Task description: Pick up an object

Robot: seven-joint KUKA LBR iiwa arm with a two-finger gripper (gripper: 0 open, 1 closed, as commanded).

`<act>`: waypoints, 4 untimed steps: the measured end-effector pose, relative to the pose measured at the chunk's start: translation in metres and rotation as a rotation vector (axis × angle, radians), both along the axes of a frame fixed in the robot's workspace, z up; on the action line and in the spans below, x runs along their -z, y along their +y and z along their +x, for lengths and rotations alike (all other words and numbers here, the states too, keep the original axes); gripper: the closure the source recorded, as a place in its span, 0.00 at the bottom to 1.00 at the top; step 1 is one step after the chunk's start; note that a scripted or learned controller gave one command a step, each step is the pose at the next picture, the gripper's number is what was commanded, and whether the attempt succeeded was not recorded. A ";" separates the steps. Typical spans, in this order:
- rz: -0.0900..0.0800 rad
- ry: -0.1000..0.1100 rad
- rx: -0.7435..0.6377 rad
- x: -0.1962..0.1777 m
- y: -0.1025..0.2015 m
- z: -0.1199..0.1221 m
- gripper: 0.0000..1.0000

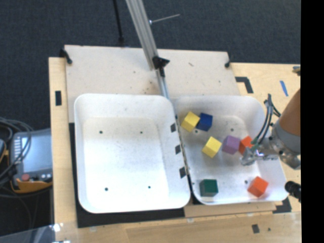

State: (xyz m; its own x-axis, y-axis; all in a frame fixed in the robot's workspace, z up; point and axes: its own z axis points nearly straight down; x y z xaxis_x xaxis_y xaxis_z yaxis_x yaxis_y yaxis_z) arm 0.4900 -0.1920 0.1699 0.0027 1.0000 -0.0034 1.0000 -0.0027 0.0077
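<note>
Several cubes lie in the right bin [238, 105]. A yellow cube [191, 121] touches a blue cube [205, 121] at the back. Another yellow cube [212, 147] and a purple cube [231, 145] sit mid-bin. A small orange-red cube [245, 143] lies just right of the purple one. A green cube [208, 187] and an orange cube [257, 186] rest near the front. My gripper [250, 157] hangs low at the bin's right side, just in front of the orange-red cube. Part of that cube is hidden by the gripper.
The left bin [83, 135] stands beside the right one, their rims meeting at the middle. An aluminium bar [143, 29] slants up from the back of the bins. The arm's cables [267, 120] hang over the right rim.
</note>
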 end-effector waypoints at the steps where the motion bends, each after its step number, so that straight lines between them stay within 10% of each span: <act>1: 0.001 0.000 -0.006 -0.044 0.002 0.002 1.00; 2: 0.000 0.000 -0.007 -0.091 0.000 0.004 1.00; 4: 0.005 0.006 -0.011 -0.084 0.107 0.018 1.00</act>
